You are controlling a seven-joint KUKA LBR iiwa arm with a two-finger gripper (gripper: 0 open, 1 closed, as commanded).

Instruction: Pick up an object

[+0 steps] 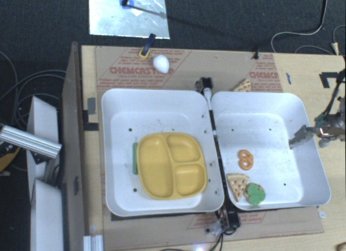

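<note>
Nearest the camera, front of the right white plastic bin [311,187]: a green knobbly toy veg [254,193] sits touching a tan wedge-shaped toy pizza slice [236,183], both jammed into the front-left corner by the bin wall. Risk no. 1 right there: go for either and the other gets nudged or dragged, or the wall blocks the approach, so a clean pick looks hard to me.

Just behind them, a small orange pretzel-shaped toy [246,159] lies flat on the bin floor, apart from the others. Best candidate imo, but it's thin and low, so it could skid away or slip out on the lift.

Left white bin [116,152]: a yellow three-compartment plastic plate [171,164] w/ a green strip [134,158] tucked along its left edge. Plate's broad and shallow, awkward to pinch, and well away from the arm.

Right edge, mid-height: the grey end effector [303,135] hangs over the right bin's right rim, nothing visibly held. Open or closed? Can't tell, too small and blurred. It's well apart from all three toys, so a straight drop here likely closes on nothing, or clips the rim.

Farther back on the cardboard-covered desk [216,66], outside the bins: a white egg-shaped object [160,63] and a small blue-and-yellow item [146,47]. The egg's round, so a nudge could roll it off.
</note>
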